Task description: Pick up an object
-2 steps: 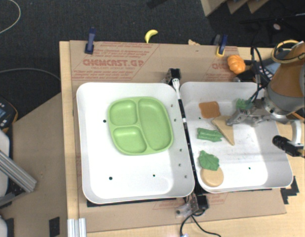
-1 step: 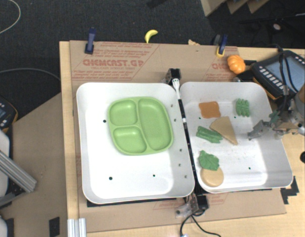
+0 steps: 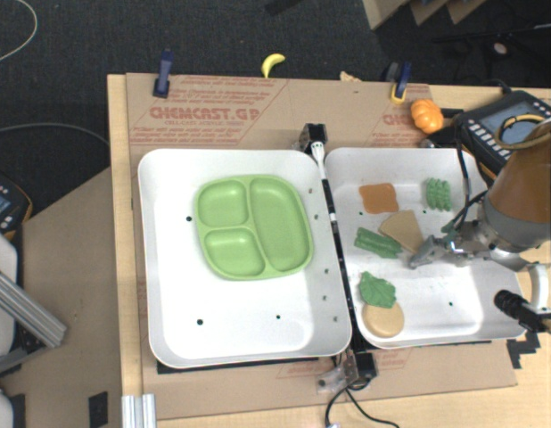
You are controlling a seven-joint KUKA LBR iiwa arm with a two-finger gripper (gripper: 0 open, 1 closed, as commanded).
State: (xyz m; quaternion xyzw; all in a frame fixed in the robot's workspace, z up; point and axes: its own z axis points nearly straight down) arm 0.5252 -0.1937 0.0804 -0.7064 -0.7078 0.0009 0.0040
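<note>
Camera view gives you the metal pincer (image 3: 425, 255) low in the right bin (image 3: 454, 324), at the tan wedge-shaped piece (image 3: 401, 229); whether it is open you cannot tell. Beside it lie a green pod-like toy (image 3: 377, 242), an orange-brown flat square (image 3: 378, 197), a knobbly green piece (image 3: 438, 194) and, nearer, a leafy green lump (image 3: 377, 289) on a pale disc (image 3: 383, 319). Your left bin (image 3: 168, 319) carries a smooth green divided plate (image 3: 253, 226).

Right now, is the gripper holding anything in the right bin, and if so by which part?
It cannot be told. The gripper is low in the right bin, its tip beside the tan wedge and green piece, but nothing visibly sits between its fingers.
</note>
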